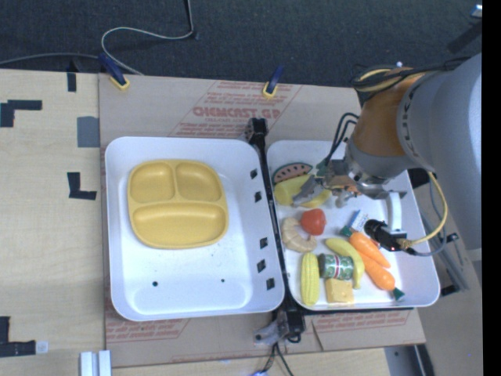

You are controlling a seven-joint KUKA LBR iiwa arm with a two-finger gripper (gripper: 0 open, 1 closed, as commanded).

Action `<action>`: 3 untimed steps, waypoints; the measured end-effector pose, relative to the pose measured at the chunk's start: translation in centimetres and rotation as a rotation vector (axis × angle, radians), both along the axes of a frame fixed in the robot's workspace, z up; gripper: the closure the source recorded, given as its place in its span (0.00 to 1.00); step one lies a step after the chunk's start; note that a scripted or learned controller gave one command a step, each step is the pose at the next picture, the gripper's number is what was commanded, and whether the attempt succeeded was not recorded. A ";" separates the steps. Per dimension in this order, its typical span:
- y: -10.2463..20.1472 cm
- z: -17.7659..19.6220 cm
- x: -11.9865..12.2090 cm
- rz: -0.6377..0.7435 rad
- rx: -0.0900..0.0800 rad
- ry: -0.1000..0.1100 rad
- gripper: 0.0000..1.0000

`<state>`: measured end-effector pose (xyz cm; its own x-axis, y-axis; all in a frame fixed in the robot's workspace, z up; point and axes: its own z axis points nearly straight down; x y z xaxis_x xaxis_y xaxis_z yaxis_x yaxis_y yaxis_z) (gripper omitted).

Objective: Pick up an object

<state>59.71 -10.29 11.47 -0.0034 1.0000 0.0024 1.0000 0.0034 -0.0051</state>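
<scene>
My gripper [322,195] hangs low over the upper part of the right bin [419,288], fingers spread and nothing between them. Just below it lies a red tomato [313,222]. To its left are a watermelon slice [290,170] and a yellow piece [285,191]. Lower in the bin lie a beige shrimp-like piece [294,235], a banana [340,247], a carrot [373,262], a corn cob [310,279], a green-labelled can [338,266] and a cheese wedge [338,291].
The left bin [188,292] holds a yellow divided plate [178,204]. The arm's orange band [383,120] and grey body cover the right bin's upper right. A black divider [264,210] runs between the bins. Cables trail by the right rim.
</scene>
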 end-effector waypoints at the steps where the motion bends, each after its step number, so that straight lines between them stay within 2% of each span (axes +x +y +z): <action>1: 0.6 -2.9 -0.7 -0.003 -0.004 -0.007 0.00; 2: 0.6 -1.9 -0.7 -0.003 -0.004 -0.007 1.00; 3: 0.6 -1.9 -0.7 -0.002 -0.004 -0.007 0.00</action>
<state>59.02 -9.66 9.53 -0.0010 1.0000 -0.0018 1.0000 0.0010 0.0019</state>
